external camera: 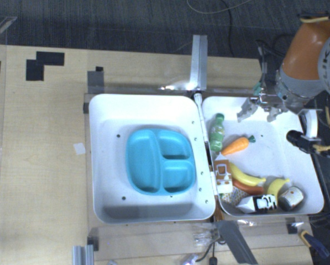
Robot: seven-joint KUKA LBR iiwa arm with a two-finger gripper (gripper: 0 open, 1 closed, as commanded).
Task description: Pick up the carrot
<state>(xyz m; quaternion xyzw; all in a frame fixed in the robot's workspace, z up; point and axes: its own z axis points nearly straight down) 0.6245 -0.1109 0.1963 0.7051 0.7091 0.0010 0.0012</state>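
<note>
And here we are over the desk (43, 148), two white bins side by side. In the left bin (109, 120) sits a blue divided tray (160, 160), three compartments, nothing else around it. The action is on the other side.

The right bin (297, 164) is crowded. The carrot (235, 145) lies near the bin's left wall, orange body slanting, green tip pointing up and to the right toward the middle of the bin. Just to its left, a small green bottle (216, 131) runs along the divider between the bins. Below the carrot, a banana (247, 176) curves across the floor, with something red-orange tucked under it. Further down in the lower corner there's a grey-silver rounded object (291, 197) beside a yellow piece, and a black-and-white packet (261, 203) next to them. A small box with an orange print (223, 175) stands against the left wall.

Now the arm (311, 51), orange band bright at the top right, reaches in over the bin's far right corner. The claw (260, 110) hangs above the upper part of the right bin, fingers spread apart, nothing between them. It's up and to the right of the carrot, clearly apart from it, no contact. The carrot rests untouched on the bin floor.
</note>
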